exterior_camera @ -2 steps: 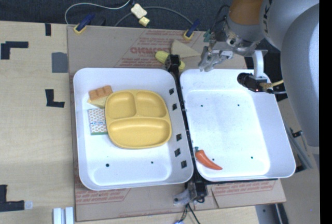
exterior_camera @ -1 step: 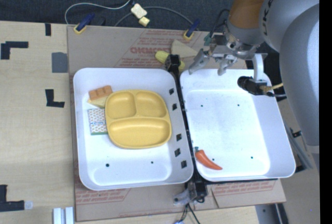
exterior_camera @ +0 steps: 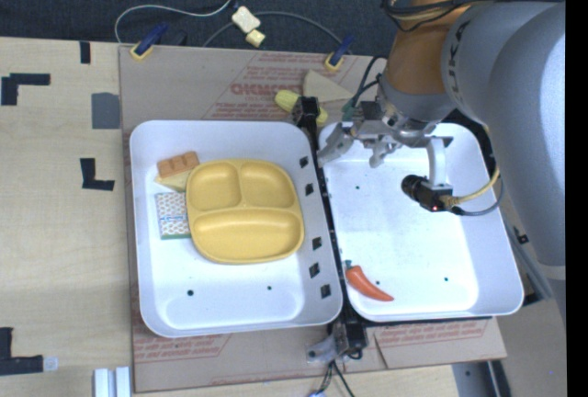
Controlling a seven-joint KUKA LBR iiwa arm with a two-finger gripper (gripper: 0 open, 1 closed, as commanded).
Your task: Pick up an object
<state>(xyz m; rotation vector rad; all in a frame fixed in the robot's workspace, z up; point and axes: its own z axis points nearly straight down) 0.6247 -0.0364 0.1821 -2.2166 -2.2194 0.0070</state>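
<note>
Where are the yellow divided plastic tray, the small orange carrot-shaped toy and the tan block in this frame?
Yellow divided plastic tray [exterior_camera: 245,209]: camera view, on its central ridge.
Small orange carrot-shaped toy [exterior_camera: 368,284]: camera view, mid-body.
Tan block [exterior_camera: 177,166]: camera view, top face.

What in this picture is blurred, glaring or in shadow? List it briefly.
Camera view: the big grey arm housing at the right edge is soft and out of focus; the shallow white right bin looks bright and nearly washed out on its floor; the yellow divided plastic plate and the small orange carrot-shaped toy are sharp; a faint shadow lies under the gripper.
</note>
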